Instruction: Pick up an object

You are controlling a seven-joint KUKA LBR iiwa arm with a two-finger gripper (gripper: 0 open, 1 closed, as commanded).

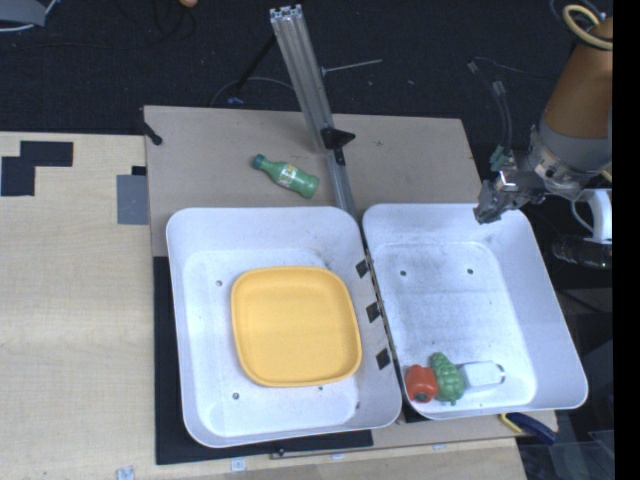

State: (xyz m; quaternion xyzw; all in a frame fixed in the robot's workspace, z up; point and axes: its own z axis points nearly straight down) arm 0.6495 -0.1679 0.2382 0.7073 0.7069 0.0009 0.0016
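Red and green toy point(437, 380) sits in the right bin point(540, 298), near corner, touching a small white piece point(483, 374). Gripper point(490, 208) hovers over that bin's far right corner, well apart — holding nothing. Yellow plate point(296, 325) in left bin point(195, 268); green bottle point(286, 176) on the bench behind.

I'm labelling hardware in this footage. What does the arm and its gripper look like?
The arm shows a broad orange band above a grey wrist section. A yellowish cable loops near its top. The gripper is small, dark and metallic, with pale parts at its base.
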